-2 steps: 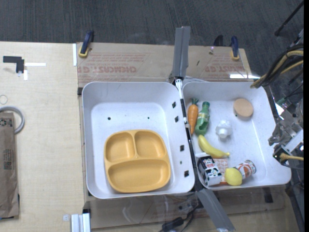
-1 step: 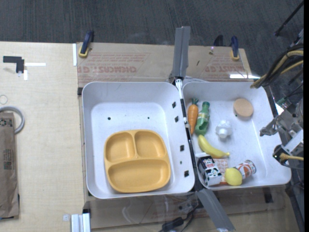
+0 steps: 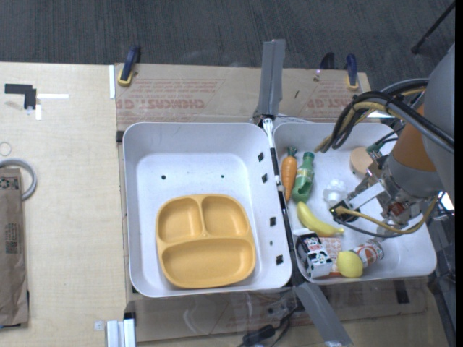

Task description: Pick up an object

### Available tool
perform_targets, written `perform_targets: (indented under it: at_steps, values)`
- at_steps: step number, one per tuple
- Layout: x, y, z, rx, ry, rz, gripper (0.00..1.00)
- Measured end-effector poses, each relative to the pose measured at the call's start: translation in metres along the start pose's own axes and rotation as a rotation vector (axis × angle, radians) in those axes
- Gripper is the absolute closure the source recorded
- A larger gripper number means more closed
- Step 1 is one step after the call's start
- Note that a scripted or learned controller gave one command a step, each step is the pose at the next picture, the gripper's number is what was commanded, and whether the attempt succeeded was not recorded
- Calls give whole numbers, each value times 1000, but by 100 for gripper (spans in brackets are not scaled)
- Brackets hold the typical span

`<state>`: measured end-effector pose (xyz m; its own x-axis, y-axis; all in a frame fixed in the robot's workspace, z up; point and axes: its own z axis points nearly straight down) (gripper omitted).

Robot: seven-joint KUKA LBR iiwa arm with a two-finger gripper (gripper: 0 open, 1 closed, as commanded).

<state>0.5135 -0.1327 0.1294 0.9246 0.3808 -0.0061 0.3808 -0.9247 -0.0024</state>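
Right bin (image 3: 414,257), camera view: gripper (image 3: 394,208) hangs low over the right half of the bin, wrist tilted in from the right. Whether it is parted or closed cannot be told; nothing is seen held in it.

Contents of the same bin:
- banana (image 3: 317,220), near the middle
- carrot (image 3: 289,173) and green bottle (image 3: 304,178), side by side along the divider
- small black-and-white carton (image 3: 312,255), lemon (image 3: 350,264) and a lying can (image 3: 370,252), by the front wall
- tan disc (image 3: 359,161), at the back

Left bin (image 3: 145,194) holds a yellow divided plate (image 3: 206,241), well apart from the gripper.

Judgement: step in hand is the approach. No target is set by the task. The banana is the nearest free-lying piece and I take it as the thing to pick.

Orientation: banana lies flat, its long axis slanting from upper left by the divider to lower right toward the gripper. One tip sits near the bottle's base, the other near the carton's top corner. Which end is the stem is too small to tell.

How to do it well:
- Set the closing direction across that slant, not along it.
- Come down over the thick middle, clear of the carton.
- A grip at either tapered end would likely slip off the curve.
- Keep the descent vertical, since the lemon and can sit close below.
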Motion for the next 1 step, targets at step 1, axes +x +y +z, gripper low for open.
perform_targets:
  at_steps: [1]
  values:
    - [-39,73,-100,-1,1,-48,0]
